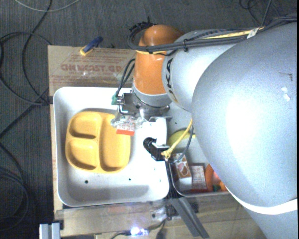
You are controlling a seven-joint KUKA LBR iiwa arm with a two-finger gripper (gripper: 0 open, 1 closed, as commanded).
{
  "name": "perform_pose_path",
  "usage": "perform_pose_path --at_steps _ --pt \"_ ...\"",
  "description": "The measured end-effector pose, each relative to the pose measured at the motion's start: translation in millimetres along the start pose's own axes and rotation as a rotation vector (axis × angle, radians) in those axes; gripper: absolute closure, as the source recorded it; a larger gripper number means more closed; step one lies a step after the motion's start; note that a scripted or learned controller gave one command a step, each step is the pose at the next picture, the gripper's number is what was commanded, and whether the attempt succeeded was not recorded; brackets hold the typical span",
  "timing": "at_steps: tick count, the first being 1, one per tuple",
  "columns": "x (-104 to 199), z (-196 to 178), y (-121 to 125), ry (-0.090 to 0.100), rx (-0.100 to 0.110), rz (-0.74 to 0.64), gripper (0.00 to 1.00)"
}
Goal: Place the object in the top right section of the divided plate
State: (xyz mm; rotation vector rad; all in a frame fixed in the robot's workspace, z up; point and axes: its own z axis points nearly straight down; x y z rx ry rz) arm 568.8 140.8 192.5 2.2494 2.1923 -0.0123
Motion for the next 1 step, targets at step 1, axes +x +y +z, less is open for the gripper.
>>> perform_pose_path --at_steps 1 --pt "-43.2 7.8 -68.0 0.003 0.002 -0.019 1.00"
